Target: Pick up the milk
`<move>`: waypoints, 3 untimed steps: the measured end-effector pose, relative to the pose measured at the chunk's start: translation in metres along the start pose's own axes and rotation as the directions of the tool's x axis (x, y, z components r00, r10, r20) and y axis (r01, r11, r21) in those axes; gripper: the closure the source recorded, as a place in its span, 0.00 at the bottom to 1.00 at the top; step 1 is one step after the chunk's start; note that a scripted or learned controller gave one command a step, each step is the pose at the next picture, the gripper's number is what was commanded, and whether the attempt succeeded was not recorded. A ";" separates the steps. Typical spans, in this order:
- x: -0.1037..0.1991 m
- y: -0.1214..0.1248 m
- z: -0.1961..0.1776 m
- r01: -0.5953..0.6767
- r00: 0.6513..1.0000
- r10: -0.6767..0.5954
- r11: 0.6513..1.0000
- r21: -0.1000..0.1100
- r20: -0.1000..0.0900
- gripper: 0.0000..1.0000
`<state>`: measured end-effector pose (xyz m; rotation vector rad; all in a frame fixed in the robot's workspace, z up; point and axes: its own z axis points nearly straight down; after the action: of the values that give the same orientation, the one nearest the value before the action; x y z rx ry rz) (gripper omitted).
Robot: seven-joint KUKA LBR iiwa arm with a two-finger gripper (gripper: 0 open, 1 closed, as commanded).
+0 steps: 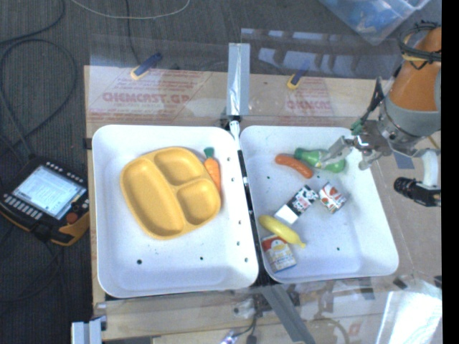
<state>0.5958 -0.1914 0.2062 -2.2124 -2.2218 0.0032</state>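
— While your gripper (356, 151) hovers spread over the right white bin's (373, 260) far edge, holding nothing, where's the milk?

— Your black-and-white milk carton (297, 204) lies mid-bin, beside the red-and-white carton (332, 197).

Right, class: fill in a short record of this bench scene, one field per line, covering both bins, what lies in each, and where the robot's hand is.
left bin: holds a yellow divided plate with a carrot at its right edge
right bin: holds the other small items
milk: black-and-white carton, lying near the bin's middle
near the milk: red-and-white carton to its right, banana below it
upper area: sausage, green pear
front edge: small can
hand: over the right bin's upper right, by the pear, apart from the milk
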 end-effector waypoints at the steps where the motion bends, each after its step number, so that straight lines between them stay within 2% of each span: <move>1: 0.022 0.024 0.079 0.310 0.951 -0.310 0.951 -0.001 0.002 0.00; 2: 0.030 0.015 0.116 0.622 0.783 -0.622 0.783 -0.009 0.014 0.00; 3: 0.036 0.052 0.117 0.222 0.975 -0.222 0.975 0.001 0.000 0.00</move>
<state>0.6466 -0.1549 0.0890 -1.9493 -2.4545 0.0025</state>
